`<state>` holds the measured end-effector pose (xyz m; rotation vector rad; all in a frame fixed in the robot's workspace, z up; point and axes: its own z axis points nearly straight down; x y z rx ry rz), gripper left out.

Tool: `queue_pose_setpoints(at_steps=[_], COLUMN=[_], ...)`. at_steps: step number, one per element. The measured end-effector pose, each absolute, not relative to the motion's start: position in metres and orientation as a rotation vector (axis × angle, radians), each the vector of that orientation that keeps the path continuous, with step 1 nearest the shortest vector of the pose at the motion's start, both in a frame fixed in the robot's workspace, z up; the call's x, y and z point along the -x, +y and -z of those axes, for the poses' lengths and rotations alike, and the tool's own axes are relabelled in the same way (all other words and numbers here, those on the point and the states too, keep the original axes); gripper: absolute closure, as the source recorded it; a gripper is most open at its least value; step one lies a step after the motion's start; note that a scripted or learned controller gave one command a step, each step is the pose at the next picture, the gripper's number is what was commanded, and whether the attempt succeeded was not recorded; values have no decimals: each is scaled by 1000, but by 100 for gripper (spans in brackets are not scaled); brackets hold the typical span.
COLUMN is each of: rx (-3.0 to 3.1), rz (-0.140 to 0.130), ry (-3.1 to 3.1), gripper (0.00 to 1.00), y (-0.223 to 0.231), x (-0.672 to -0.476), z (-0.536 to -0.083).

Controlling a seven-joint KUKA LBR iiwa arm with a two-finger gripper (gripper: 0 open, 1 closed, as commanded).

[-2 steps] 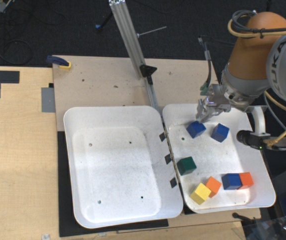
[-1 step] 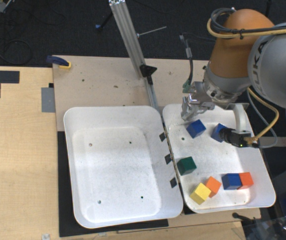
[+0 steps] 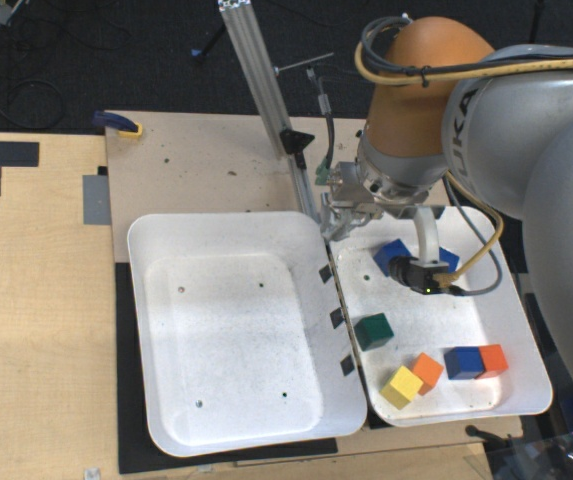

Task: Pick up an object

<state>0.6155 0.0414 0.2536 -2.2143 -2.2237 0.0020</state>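
Several small blocks lie in the right bin (image 3: 532, 392): a blue block (image 3: 394, 255) near the back, a dark green cube (image 3: 373, 330) in the middle, and a yellow cube (image 3: 402, 386), an orange cube (image 3: 427, 369), a blue cube (image 3: 463, 362) and an orange-red cube (image 3: 492, 358) along the front. My gripper (image 3: 338, 218) hangs low over the back left corner of this bin, left of the blue block and apart from it. Nothing is visibly held. The wrist and its cables hide part of the blue block's surroundings.
The left bin (image 3: 156, 268) sits beside the right one, with black clips (image 3: 338, 318) along the shared rim. A slanted aluminium post (image 3: 261, 78) rises just behind the gripper. A blue clamp (image 3: 116, 121) lies at the bench's back left corner.
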Motion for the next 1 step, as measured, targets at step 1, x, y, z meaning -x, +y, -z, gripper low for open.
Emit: queue_pose_setpoints(at_steps=[1], rx=[2216], rz=[-3], ry=[-2222], gripper=[100], y=[89], x=[-632], z=[-228])
